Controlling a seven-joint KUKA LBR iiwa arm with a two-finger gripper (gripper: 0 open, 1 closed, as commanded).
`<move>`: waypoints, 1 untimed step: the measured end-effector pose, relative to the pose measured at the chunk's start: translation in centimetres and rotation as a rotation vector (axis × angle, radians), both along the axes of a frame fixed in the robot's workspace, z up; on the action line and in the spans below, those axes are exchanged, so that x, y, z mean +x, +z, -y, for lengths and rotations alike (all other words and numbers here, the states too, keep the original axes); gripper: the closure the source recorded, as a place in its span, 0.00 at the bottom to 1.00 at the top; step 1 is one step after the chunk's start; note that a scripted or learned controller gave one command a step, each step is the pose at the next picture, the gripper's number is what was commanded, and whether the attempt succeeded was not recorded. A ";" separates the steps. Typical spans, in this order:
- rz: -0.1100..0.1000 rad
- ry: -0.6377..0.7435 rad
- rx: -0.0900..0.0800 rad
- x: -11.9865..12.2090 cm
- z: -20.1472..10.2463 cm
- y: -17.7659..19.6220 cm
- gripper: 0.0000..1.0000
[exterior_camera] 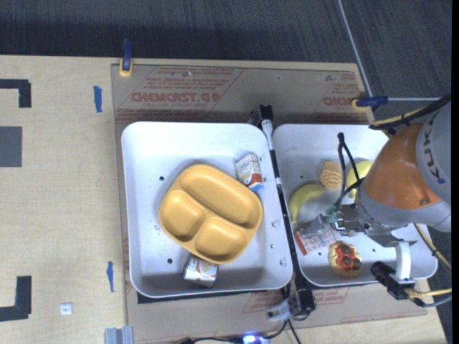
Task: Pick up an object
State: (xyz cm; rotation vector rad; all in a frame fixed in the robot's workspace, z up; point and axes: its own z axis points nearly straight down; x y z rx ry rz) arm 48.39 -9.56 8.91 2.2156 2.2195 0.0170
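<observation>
The tool [337,221] hangs low in the bin nearest the worktop's right edge, over a crumpled clear wrapper with red print [310,235] beside a yellow banana [305,198]. Centre squarely over one item before closing.

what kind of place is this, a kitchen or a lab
Most likely a robotics lab bench. Two white bins sit on a taped wooden board, the robot arm reaches in, and cables trail across.

Glossy yellow plastic tray [210,211], smooth white bins [143,192]
</observation>
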 end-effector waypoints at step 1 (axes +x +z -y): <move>0.001 -0.002 -0.003 0.0 -0.1 0.0 0.00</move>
